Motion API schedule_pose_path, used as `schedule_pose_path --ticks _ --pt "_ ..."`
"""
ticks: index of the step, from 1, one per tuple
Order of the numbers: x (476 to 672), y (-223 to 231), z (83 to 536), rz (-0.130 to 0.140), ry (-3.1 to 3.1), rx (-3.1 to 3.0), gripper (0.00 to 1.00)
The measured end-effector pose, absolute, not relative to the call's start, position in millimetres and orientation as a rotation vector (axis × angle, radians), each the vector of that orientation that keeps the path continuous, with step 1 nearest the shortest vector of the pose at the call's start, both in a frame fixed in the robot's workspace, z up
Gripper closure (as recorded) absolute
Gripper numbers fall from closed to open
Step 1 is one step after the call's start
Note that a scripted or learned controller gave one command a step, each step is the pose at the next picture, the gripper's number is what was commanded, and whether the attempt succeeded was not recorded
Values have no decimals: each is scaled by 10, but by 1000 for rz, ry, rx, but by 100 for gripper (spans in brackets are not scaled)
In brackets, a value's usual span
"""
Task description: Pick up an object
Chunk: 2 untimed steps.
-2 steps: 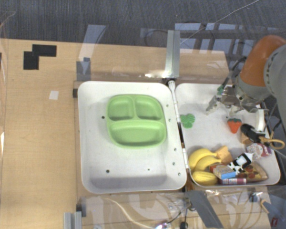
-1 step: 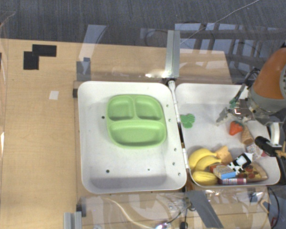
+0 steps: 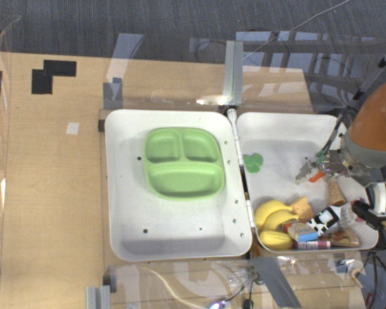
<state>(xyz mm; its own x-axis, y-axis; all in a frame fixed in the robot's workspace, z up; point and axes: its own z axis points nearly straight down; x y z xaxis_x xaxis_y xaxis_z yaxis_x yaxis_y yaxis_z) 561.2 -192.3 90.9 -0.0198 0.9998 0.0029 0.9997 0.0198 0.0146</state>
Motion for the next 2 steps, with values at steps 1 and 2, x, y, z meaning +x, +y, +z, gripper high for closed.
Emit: schedule_pose_path --ticks 1,2 --pt "5641 -1913 1031 28 2234 2189 100" --pt "6119 -1549 2272 8 2071 2354 100"
